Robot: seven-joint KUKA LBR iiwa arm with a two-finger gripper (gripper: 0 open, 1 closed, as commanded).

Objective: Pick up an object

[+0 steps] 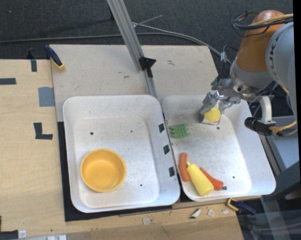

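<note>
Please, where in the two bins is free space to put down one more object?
Left bin: bare everywhere but the yellow bowl at its near-left. Right bin: its middle is bare; crowded by the green piece, the gripper, the yellow bottle.

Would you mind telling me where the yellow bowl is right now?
The yellow bowl sits in the left bin, near its front-left corner, alone there.

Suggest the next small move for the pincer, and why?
Probably lift straight up a little to test the grasp: the pincer sits right on the small yellow object in the right bin, with the green item lying apart from it.
</note>
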